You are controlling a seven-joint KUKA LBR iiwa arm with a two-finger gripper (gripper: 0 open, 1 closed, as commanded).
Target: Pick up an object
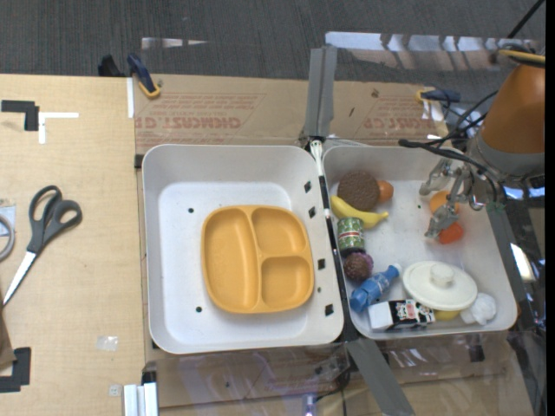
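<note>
My gripper (453,194) hangs over the far right part of the right bin (499,232), under the arm's orange band. An orange and red object (446,224) lies right below it, partly hidden by it; contact between them cannot be made out. Further left in that bin are a brown ball (357,189), a banana (357,212), a green can (350,232), a dark purple ball (357,265) and a blue bottle (373,289). A white lidded bowl (440,286) and a black and white box (401,314) lie at the near side.
The left bin (165,232) holds a yellow divided tray (257,258). Scissors (43,224) lie on the wooden bench at the left. A grey divider (319,102) and cardboard stand behind the bins. Cables run near the arm at the right.
</note>
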